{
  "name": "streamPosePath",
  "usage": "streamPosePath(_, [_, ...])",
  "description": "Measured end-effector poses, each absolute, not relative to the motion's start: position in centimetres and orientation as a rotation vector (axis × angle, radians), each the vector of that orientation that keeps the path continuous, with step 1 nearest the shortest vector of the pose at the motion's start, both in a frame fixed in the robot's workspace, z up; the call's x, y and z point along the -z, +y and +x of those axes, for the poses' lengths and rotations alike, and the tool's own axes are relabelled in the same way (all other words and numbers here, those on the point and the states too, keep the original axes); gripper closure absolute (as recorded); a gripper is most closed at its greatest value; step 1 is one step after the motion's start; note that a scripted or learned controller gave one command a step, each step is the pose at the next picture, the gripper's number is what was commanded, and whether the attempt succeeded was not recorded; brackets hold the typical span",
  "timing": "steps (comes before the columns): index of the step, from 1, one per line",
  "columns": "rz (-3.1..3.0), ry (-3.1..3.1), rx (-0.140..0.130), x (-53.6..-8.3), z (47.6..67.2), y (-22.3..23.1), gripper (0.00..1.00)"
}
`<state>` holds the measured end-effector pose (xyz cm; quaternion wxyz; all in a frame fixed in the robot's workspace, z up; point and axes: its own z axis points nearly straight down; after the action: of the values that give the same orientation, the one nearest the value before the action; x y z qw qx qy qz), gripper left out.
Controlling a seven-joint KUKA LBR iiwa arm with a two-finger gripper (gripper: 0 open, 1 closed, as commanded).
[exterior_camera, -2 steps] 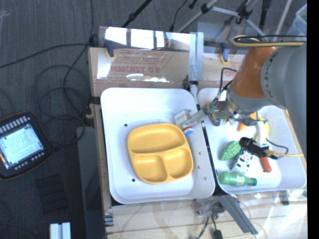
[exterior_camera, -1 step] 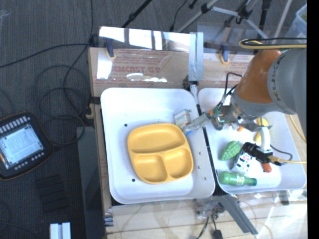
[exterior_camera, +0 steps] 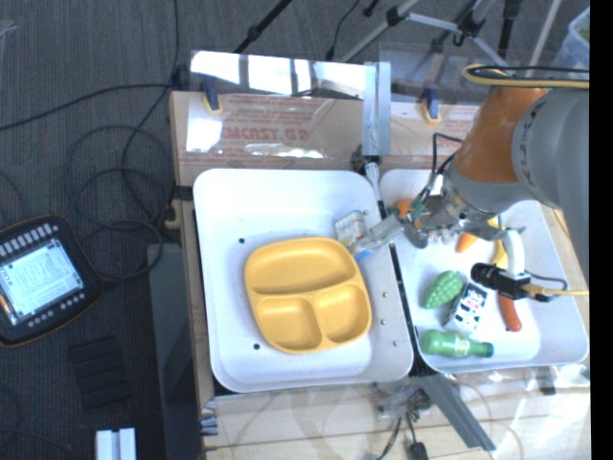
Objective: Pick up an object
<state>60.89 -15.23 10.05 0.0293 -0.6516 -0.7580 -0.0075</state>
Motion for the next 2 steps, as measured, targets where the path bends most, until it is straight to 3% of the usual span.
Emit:
streamPosePath(1, [-2.029, -2.216, -0.08, -8.97, 64.59, -14.49, 0.0])
streamPosePath(2, [-2.045, -2.253, -0.048, -9.43, 65.42, -13.92, 1.0])
